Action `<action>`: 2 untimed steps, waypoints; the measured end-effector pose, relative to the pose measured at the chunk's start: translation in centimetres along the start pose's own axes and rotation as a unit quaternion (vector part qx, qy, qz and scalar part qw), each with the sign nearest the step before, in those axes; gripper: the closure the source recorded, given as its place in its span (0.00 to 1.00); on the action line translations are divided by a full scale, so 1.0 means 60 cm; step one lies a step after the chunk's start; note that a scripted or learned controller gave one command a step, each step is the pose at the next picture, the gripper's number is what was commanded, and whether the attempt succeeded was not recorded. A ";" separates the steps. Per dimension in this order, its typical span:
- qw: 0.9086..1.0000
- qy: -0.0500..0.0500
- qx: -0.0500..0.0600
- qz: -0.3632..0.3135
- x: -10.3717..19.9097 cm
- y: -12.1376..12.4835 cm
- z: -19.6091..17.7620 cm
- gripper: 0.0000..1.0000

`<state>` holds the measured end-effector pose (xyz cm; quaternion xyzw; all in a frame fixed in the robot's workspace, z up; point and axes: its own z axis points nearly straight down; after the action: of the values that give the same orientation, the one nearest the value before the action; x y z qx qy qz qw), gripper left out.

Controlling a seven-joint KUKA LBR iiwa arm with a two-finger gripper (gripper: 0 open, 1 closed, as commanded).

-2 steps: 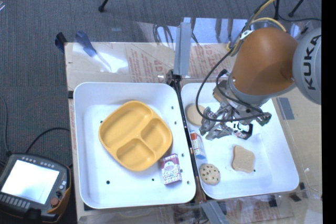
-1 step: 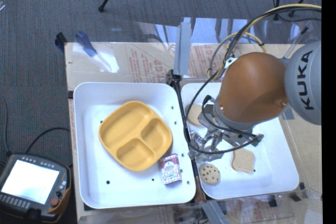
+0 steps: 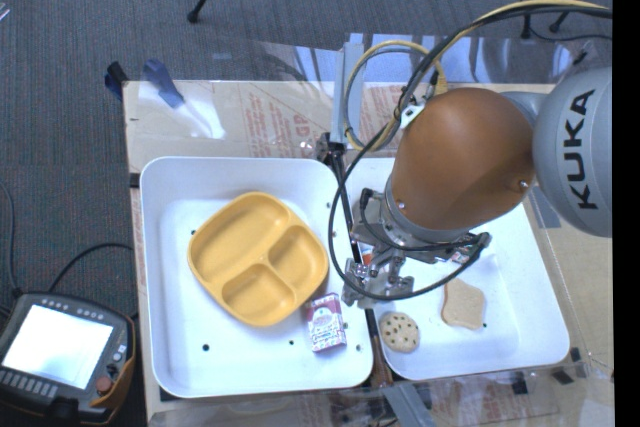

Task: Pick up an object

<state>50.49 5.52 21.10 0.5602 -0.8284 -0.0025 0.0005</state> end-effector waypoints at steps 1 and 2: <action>0.963 -0.001 0.001 -0.268 0.008 0.024 -0.224 1.00; 0.913 0.000 -0.005 -0.408 -0.083 0.084 -0.037 1.00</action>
<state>47.68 12.04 23.33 0.8493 -0.5279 -0.0067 0.0021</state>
